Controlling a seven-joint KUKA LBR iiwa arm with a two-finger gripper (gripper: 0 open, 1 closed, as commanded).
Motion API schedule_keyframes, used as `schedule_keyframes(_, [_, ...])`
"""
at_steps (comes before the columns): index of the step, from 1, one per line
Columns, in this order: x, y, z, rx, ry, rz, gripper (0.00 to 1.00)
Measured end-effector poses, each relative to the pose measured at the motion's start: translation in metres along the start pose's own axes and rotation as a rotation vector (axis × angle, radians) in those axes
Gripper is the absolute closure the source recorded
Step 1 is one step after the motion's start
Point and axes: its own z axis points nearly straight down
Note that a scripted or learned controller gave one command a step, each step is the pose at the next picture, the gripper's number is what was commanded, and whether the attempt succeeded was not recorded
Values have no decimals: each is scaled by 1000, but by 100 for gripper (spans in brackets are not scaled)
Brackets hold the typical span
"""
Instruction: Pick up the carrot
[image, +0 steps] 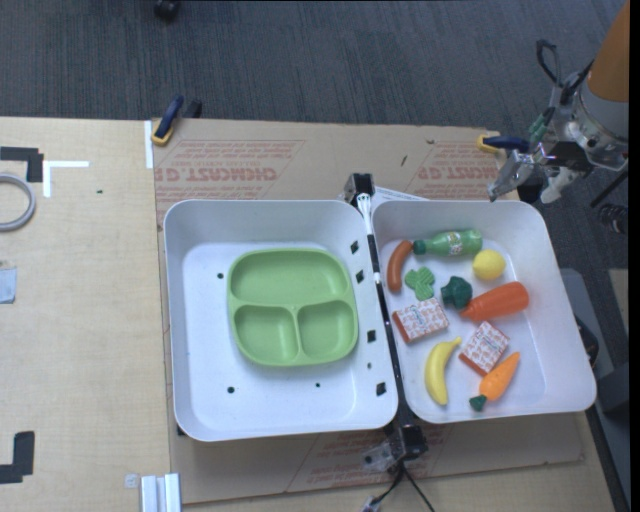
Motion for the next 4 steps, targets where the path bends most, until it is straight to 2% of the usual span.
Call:
schedule_keyframes(1, [-11,-78,95,0,0,-182,0])
schedule_keyframes(2, [18,-170,104,-1,1,-176,0])
schedule_keyframes(3, [8,-175,167,-1,1,-500,0])
schedule_keyframes(4, [8,-173,157,-5,-2,-497,100])
